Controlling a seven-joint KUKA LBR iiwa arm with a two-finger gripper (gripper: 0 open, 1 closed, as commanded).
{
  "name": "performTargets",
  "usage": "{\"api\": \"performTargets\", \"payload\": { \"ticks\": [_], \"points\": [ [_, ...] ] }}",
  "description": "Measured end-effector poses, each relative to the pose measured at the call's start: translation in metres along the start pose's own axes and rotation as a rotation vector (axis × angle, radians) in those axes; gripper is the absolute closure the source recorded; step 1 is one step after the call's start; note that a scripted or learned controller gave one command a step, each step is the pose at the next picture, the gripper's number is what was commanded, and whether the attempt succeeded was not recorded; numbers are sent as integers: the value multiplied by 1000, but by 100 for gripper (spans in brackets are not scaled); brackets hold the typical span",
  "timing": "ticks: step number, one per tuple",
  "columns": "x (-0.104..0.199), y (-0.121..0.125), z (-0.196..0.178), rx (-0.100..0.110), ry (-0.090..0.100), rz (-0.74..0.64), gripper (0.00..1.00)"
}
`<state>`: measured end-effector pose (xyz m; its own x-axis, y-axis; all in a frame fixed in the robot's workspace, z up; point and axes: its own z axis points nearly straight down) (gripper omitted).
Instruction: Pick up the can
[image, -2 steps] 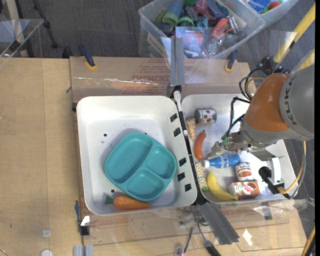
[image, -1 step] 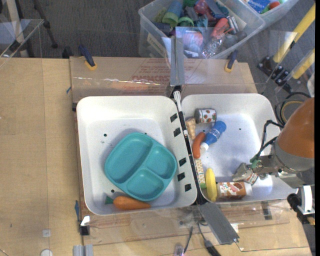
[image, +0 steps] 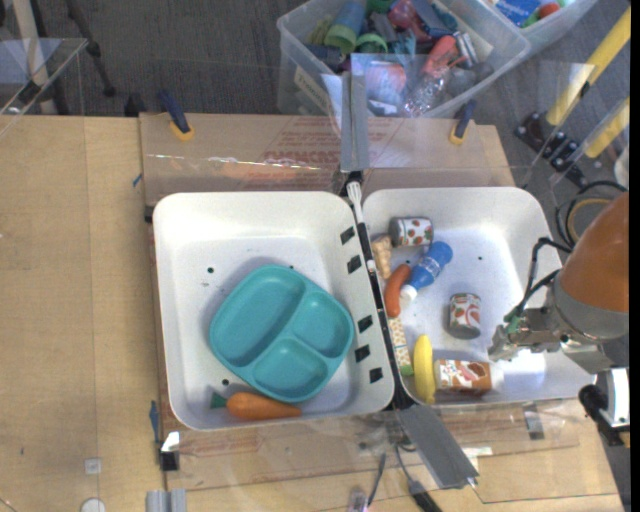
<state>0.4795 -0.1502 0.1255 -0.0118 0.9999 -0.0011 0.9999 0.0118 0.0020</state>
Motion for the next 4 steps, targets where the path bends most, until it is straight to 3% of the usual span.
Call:
{"api": "performTargets", "payload": {
  "ticks": [1, 2, 3, 4],
  "points": [
    [0, 0, 0, 0, 0, 0, 0],
    [32, 96, -14, 2, 1, 125, 0],
    [51, 80, 36, -8, -1, 169, 0],
    [48, 81, 25, -11, -4, 172, 100]
  ]
}}
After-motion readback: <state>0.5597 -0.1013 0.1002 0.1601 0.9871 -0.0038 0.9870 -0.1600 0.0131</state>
